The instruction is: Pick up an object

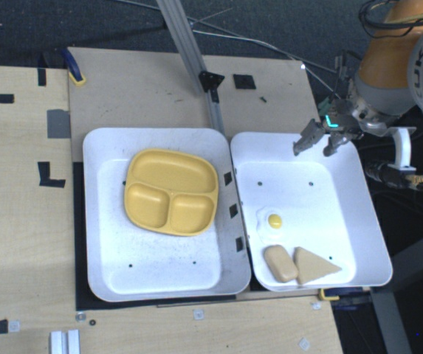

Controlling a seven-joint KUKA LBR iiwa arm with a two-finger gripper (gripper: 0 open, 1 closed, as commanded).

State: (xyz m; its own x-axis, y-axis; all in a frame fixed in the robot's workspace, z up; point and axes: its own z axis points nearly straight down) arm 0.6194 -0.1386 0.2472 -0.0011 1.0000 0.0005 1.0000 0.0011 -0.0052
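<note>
1. Bread pieces sit nearest the camera, in the front corner of the right bin (359, 198): a rounded tan roll (279, 262) lies just beside a tan wedge-shaped slice (316, 264), the two nearly touching.
2. A little behind them, a small fried egg toy (274, 221) with a yellow yolk lies on the right bin's floor, apart from the roll.
3. Across the divide, the left bin (100, 220) holds a yellow three-compartment plate (171, 191), lying flat in its rear half.
4. Farther back, my gripper (316, 144) hangs over the right bin's rear right corner, well apart from the egg and the bread. Its two dark fingers are spread apart, with nothing between them.
5. Behind that, my arm (392, 57) comes in from the right, the orange band above the grey wrist, angled down and leftward toward the bin.
6. A grey metal post (185, 39) rises from the bench beyond the bins.
</note>
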